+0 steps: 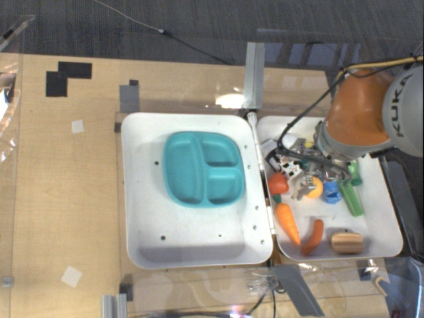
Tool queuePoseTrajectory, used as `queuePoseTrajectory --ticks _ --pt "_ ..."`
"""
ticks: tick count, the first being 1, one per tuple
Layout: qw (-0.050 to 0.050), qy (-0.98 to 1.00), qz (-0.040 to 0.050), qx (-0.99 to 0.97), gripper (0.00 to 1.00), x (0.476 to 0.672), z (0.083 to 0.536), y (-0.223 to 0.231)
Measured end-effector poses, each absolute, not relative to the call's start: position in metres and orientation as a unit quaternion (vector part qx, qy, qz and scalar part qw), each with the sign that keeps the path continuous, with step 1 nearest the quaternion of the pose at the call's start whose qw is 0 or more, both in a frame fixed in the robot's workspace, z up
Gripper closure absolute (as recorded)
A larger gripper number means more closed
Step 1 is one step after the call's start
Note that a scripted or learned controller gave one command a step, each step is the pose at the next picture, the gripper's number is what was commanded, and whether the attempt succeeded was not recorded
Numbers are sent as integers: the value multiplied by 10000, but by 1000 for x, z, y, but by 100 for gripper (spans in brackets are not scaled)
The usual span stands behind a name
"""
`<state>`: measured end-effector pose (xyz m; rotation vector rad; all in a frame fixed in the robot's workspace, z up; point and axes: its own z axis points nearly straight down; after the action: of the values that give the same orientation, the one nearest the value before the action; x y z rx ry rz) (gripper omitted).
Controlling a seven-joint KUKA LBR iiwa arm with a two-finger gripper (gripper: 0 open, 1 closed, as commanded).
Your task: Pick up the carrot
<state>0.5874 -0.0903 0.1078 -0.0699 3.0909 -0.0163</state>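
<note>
Carrot (287, 222) lies in right bin (391, 240), close to its left wall, red sausage (313, 236) just beside. Claw (306, 177) hovers above clutter; finger state cannot be told.

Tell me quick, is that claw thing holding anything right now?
Gripper: cannot be told whether it is open or shut; it hangs over the right bin, and the carrot lies apart from it.

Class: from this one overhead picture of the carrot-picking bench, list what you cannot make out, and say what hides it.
1. Camera view: the gripper is a small, dark tangle under the arm; whether it grips anything is unreadable.
2. The green item has its upper end hidden by the arm's wrist.
3. The toys beside the carrot, near the yellow item, are too small to identify.
</note>
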Motion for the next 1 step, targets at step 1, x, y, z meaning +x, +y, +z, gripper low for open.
queuePoseTrajectory --ticks 1 --pt "374 9978 -69 -550 0 551 109 -92"
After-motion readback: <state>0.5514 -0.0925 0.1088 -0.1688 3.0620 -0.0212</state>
